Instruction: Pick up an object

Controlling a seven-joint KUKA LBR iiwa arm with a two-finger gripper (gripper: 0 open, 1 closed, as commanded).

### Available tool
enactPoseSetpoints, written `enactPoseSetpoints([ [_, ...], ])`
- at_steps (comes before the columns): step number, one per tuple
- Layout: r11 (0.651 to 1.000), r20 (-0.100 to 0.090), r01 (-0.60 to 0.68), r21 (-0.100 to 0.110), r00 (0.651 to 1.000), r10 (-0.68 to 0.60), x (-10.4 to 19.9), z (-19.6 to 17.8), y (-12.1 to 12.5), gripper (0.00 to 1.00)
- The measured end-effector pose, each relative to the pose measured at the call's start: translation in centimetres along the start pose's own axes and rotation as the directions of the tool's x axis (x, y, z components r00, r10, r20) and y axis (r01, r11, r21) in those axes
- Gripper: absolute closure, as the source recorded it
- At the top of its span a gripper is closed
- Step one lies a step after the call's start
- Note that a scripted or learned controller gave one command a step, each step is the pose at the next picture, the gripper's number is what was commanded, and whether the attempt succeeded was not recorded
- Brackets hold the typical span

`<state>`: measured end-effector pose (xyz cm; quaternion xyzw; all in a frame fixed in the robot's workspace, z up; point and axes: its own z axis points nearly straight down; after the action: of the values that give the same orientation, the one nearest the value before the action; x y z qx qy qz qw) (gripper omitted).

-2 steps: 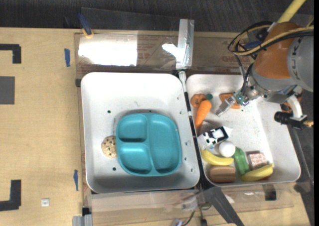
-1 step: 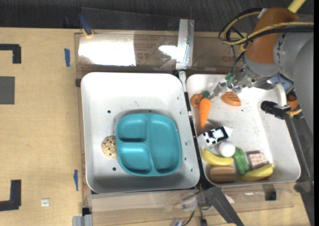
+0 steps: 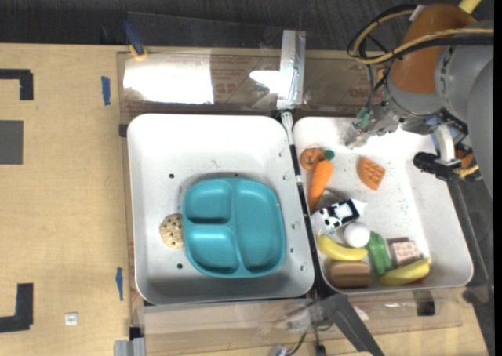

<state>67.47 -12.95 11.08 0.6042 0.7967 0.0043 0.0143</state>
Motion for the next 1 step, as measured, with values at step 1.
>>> enactPoseSetpoints([
  [1, 1.0, -0.009, 0.001, 0.011, 1.0, -0.001, 0.32, 0.34, -0.19, 0.0],
])
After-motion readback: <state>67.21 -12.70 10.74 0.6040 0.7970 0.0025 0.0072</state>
